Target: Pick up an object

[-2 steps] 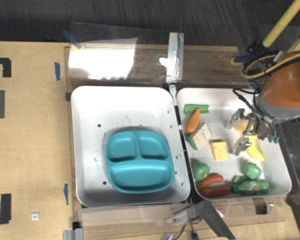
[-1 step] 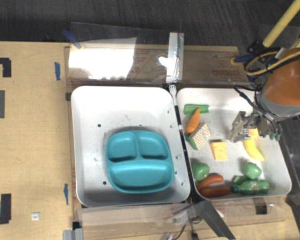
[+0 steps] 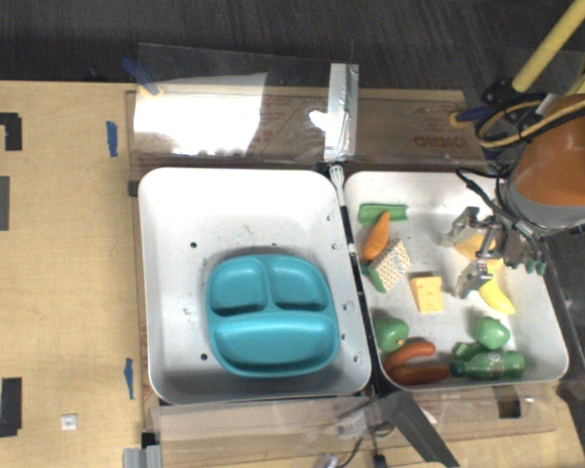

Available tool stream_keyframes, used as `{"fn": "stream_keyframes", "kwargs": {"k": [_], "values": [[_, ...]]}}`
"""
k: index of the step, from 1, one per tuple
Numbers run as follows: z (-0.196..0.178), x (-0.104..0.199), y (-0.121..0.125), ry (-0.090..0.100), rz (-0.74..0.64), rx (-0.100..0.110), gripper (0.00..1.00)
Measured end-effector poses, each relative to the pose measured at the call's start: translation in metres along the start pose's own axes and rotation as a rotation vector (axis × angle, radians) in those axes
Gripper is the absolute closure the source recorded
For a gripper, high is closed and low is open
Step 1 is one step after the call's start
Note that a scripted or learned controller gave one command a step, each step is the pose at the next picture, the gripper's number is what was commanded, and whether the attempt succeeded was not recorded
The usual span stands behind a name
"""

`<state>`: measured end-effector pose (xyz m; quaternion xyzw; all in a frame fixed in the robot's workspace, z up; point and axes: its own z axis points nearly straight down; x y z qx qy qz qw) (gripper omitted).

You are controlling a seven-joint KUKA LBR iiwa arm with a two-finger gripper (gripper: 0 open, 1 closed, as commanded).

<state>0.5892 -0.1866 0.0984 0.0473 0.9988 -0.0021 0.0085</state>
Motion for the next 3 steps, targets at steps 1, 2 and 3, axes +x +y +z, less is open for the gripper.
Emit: {"fn": "stream_keyframes", "kwargs": {"k": [1,2,3], "values": [[0.01,0.011,-0.018,0.008,0.045,-0.005,0.0],[0.011,-0.001,-0.022,0.009,0.008,-0.002,0.0],[0.01,0.004,-0.015,0.007,0.046,-0.002,0.0]]}}
